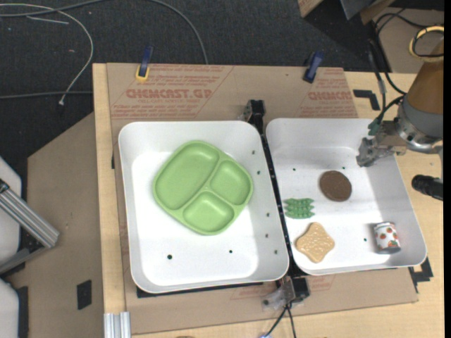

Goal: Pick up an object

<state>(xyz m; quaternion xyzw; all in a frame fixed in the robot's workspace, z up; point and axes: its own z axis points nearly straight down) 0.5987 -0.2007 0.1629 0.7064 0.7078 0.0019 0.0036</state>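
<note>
Fingers: cannot tell whether open or closed; too small and blurred at the gripper [371, 151] tip; nothing visibly held between them.
Left bin [141, 259]: white, shallow, touching the right bin along the middle seam.
Green plate [203, 186]: three compartments, lying flat near the centre of the left bin, turned at a slant.
Right bin [296, 136]: white, holding four small things.
Pea pod [298, 207]: green, at 9 o'clock in the right bin, just beside the seam.
Cracker [314, 242]: tan, scalloped edge, at 7 o'clock, near the pea pod.
Brown disc [335, 186]: round, dark, flat, near the bin's centre, apart from the rest.
Gripper: at 2 o'clock in the right bin, over bare floor, up and right of the brown disc, not touching it.
Small can [385, 236]: white with red marks, at 4 o'clock, near the right wall.
</note>
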